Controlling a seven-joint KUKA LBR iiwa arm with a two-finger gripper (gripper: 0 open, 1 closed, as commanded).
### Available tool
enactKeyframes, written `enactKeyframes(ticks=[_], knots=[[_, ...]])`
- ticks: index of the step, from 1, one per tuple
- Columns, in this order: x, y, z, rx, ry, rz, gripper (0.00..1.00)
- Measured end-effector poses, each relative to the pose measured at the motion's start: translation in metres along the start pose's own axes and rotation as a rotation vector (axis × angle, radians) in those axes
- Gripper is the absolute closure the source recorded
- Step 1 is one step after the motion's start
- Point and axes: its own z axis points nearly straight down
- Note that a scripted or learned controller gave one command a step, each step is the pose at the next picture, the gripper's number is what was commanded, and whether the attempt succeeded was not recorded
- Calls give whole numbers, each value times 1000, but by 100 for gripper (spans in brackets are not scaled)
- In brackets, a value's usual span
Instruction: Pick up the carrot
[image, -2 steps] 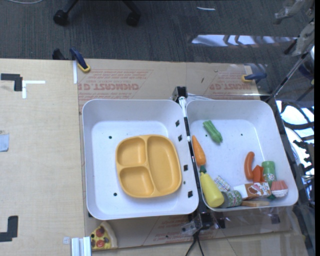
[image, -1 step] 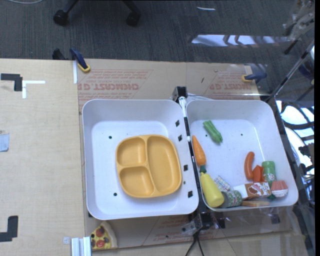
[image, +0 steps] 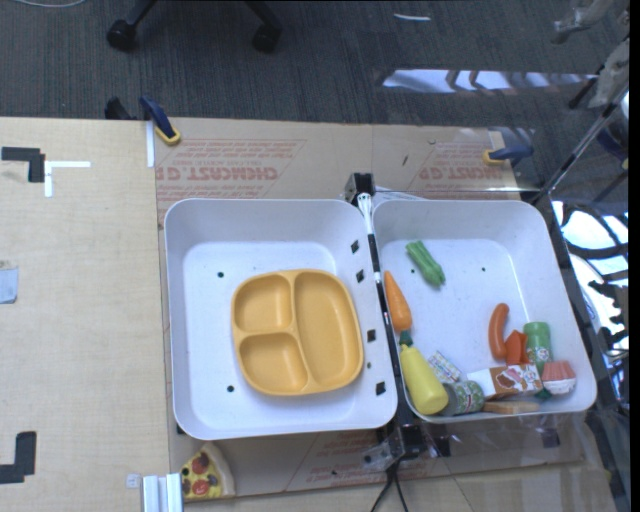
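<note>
Carrot (image: 397, 303) lying in the right bin (image: 470, 222), against its left wall.

Nearest, along that bin's front edge, sit a yellow bottle (image: 422, 383), small packets (image: 518, 380) and a green can (image: 537, 341); beyond them a red sausage (image: 497, 329), then the carrot, then a green vegetable (image: 425, 263) farther back. The left bin (image: 200, 235) holds a yellow divided plate (image: 297, 330). End effector state: cannot tell.
</note>
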Motion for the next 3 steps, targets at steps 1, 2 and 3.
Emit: enactKeyframes(ticks=[1, 2, 3], knots=[[1, 1, -8, 0, 0, 2, 100], [1, 1, -8, 0, -1, 3, 0], [1, 1, -17, 1, 0, 2, 100]])
